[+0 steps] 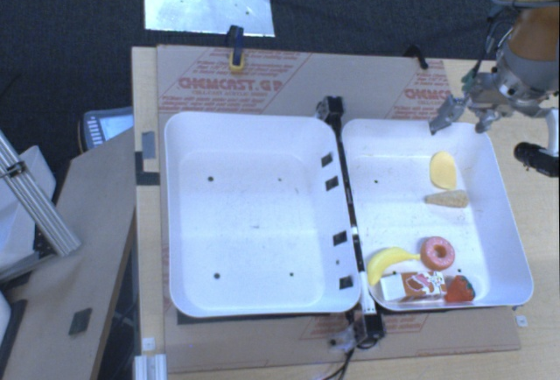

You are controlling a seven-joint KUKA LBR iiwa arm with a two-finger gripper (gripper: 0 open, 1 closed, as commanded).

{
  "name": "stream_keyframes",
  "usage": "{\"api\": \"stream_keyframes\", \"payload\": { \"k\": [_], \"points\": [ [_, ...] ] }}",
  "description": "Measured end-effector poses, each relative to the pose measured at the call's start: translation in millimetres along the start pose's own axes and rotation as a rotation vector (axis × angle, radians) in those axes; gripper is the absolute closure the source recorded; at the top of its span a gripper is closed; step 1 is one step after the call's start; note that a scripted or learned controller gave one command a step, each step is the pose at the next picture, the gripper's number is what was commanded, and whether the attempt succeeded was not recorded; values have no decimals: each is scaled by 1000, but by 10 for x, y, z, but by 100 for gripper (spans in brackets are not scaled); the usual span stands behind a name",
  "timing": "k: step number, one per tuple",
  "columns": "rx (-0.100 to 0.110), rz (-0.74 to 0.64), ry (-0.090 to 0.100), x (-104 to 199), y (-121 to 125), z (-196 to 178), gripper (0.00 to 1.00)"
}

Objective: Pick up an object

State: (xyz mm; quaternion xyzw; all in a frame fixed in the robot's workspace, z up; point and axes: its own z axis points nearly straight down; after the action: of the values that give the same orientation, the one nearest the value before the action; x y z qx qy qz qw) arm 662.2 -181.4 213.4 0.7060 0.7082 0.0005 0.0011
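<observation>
Camera view is showing the gripper [461, 113] hanging over the far right corner of the right bin [499, 194], fingers sitting apart with nothing between them. All the pickable stuff is lying in that right bin: a yellow chip-shaped piece [443, 169] with a tan wedge [447, 199] just beside it, then nearer the front a pink donut [437, 252], a banana [388, 262] and a red and white packet [425, 286]. The left bin [254, 212] is sitting right alongside
</observation>
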Motion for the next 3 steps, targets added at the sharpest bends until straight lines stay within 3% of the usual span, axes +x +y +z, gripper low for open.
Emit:
{"api": "stream_keyframes", "payload": {
  "k": [1,2,3],
  "points": [
    [7,2,2,24,-341,1353,0],
    [-1,-4,0,304,-355,937,0],
    [9,-6,5,945,-857,1314,0]
  ]
}}
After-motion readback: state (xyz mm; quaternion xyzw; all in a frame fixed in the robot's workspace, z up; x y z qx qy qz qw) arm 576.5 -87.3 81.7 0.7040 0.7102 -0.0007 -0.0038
